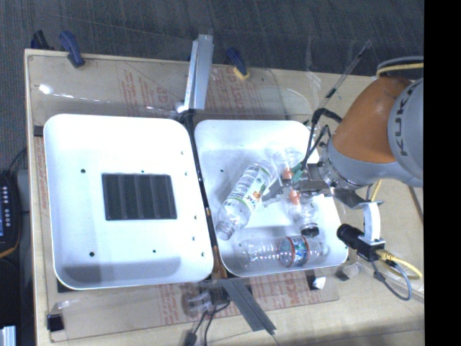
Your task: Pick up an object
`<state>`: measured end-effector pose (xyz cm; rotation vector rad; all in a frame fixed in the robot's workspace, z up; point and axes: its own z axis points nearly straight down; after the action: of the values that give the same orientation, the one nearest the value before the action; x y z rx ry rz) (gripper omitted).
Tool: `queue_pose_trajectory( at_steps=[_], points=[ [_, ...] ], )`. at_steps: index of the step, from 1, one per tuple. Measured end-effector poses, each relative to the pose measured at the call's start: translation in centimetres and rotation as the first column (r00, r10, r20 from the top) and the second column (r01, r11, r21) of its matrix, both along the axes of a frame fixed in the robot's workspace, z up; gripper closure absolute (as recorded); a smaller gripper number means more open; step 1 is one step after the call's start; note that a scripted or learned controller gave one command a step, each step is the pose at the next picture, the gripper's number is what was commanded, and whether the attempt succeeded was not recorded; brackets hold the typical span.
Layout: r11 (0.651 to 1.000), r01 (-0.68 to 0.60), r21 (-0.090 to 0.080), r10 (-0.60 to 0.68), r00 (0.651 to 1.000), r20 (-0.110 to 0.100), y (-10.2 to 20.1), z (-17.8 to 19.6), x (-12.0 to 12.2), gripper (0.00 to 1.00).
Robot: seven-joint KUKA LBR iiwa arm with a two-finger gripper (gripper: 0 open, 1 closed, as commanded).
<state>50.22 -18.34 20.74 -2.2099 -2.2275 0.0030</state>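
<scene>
Several clear plastic bottles lie in the right bin (216,139). One with a green and white label (243,197) lies at a slant in the bin's middle. Another with a blue label (287,251) lies along the front wall. A third clear bottle with an orange cap (282,162) sits near the back right, and a small one with a black cap (307,219) stands by the right wall. My gripper (287,187) reaches in from the right, low over the bin, just right of the labelled bottle's top and among the clear bottles.
The left bin (65,143) holds a dark ribbed rectangle (138,196) in its middle. A metal divider post (198,71) stands behind the bins' joint. Blue clamps (72,47) hold the bench's back edge. Cables and a black fitting (360,240) lie right of the right bin.
</scene>
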Motion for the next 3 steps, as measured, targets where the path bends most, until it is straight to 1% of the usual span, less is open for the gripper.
queue_pose_trajectory(
  at_steps=[1, 2, 3],
  points=[
    [0.999, -0.039, 0.000, 0.039, 0.999, 0.002, -1.8, -9.2, 6.1, 0.00],
    [0.983, -0.182, -0.001, 0.182, 0.983, 0.004, -1.5, -11.5, 11.7, 0.00],
    [0.955, -0.298, 0.000, 0.298, 0.955, 0.001, 3.8, -11.6, 13.1, 0.00]
  ],
)
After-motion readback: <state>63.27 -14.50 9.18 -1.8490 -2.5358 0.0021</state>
